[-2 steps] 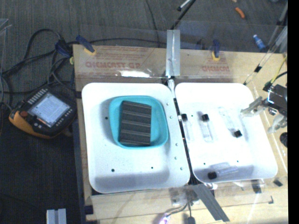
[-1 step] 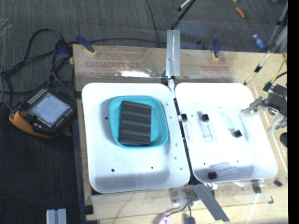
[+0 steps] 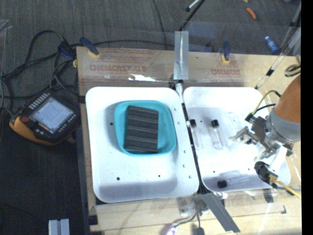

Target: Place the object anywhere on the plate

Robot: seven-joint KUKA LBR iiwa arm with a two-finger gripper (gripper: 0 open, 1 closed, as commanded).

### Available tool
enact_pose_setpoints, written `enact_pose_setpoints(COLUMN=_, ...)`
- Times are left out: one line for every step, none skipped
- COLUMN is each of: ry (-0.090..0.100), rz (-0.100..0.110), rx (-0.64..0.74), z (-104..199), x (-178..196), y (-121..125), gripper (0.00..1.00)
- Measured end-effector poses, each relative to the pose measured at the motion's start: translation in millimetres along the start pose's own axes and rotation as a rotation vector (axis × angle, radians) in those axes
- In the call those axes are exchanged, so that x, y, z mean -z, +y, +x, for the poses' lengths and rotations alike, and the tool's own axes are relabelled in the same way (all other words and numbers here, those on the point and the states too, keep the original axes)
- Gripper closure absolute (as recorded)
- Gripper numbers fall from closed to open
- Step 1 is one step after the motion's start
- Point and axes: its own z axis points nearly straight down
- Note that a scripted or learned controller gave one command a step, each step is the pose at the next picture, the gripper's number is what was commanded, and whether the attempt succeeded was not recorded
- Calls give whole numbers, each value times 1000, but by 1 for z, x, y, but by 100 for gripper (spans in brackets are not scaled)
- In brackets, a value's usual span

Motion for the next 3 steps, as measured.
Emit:
enact_pose_setpoints(ry=-2, rz=-5, rx=194, z=9, x=182, y=12, gripper=0)
enact_pose_setpoints(ry=0, rz=-1, rx=134, z=5, x=46, y=-3, gripper=0)
enact_pose_setpoints(ry=-2, rz=-5, rx=99, z=-7, x=131, y=21, gripper=0)
